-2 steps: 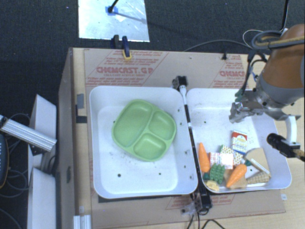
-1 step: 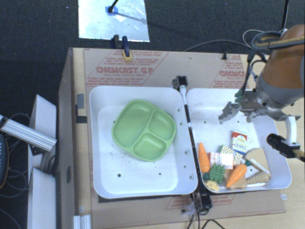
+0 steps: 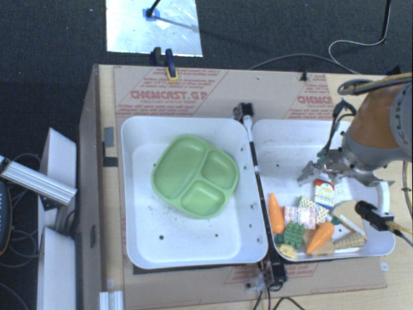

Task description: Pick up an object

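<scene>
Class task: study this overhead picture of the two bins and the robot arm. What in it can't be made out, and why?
- Gripper, camera view: the wrist above hides its fingers, so open or shut is unclear.
- Small white carton: partly under the gripper; label too small to read.
- Toy pile by the carrot: pieces overlap and blur together.
- Arm: cut off by the right edge.

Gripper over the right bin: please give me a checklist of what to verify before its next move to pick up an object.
1. Gripper is above the right bin: ok.
2. An object sits near it, the small red and white carton: ok.
3. Fingers open: cannot tell.
4. Nothing held already: cannot tell.
5. Carton free of its neighbours: not ok, the toys crowd together with the carrot.
6. Green tray in the left bin, out of the path: ok.
</scene>
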{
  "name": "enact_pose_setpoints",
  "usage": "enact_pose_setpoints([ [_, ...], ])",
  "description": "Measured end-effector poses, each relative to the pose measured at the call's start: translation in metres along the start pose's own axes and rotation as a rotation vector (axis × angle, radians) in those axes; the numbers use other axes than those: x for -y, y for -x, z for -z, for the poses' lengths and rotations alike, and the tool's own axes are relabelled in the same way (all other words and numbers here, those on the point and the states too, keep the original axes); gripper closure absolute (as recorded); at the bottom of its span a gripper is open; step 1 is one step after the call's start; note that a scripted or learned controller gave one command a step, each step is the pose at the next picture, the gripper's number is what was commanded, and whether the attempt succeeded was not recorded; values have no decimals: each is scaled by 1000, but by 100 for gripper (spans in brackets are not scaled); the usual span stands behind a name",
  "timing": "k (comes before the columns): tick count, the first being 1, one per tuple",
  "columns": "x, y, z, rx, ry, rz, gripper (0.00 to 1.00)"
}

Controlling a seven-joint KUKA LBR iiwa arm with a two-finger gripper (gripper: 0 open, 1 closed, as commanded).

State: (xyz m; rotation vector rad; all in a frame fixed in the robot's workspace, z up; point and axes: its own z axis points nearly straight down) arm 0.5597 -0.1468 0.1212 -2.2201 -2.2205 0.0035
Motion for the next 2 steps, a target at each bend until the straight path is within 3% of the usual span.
enact_pose_setpoints([
  [1, -25, 44, -37, 1, 3, 0, 0],
  [2, -26, 44, -26, 2, 7, 2, 100],
])
